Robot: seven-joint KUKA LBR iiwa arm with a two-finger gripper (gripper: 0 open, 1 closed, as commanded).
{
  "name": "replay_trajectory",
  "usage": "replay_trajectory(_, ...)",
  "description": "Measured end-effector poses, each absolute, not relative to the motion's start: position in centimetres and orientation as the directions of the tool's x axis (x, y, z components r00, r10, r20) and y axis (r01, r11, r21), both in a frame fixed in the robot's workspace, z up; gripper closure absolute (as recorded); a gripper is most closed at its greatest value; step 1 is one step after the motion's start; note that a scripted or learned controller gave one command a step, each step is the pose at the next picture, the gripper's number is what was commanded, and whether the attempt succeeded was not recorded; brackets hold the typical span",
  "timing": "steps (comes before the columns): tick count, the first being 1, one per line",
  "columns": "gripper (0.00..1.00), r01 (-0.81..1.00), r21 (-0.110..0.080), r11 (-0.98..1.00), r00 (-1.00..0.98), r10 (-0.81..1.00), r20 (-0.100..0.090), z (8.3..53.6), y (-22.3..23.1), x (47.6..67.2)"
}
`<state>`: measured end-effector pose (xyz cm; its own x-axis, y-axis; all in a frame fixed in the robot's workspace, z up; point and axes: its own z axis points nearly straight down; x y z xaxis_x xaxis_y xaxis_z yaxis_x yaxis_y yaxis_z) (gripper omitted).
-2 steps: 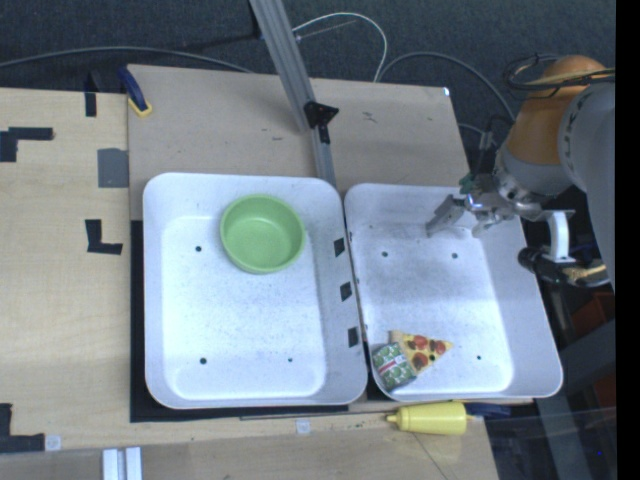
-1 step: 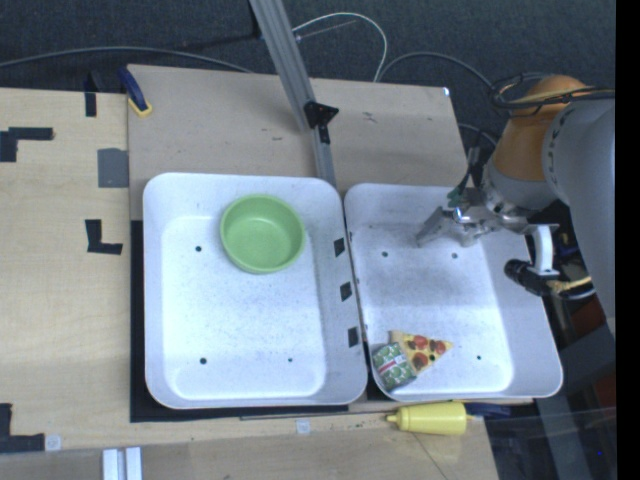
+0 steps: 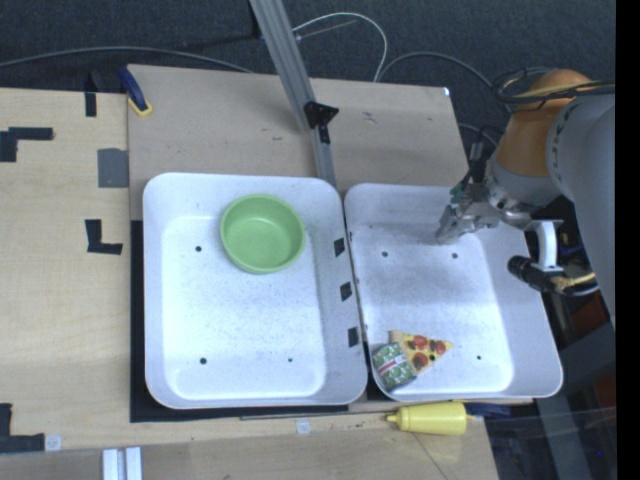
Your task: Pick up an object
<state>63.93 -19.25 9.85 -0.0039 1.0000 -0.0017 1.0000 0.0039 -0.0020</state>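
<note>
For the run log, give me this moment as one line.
hand: over right bin, far end | toy pizza slice: right bin, near edge | green bowl: left bin | yellow bottle: bench

two white bins (image 3: 160, 268), one green bowl (image 3: 262, 233), one pizza slice (image 3: 422, 348), one yellow bottle (image 3: 432, 419)

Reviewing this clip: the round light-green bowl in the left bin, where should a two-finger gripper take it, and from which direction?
Probably the rim of the round light-green bowl, from straight above. It sits upright, mouth open to the camera, so one finger can go inside and one outside the thin wall. The bowl looks too wide to span whole, and the shallow white left bin leaves room around it.
</note>
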Motion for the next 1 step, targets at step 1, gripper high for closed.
replay_trajectory(1,1.00,1.000,0.005,0.001,-0.001,1.000,-0.001,15.91,-19.11,63.32)
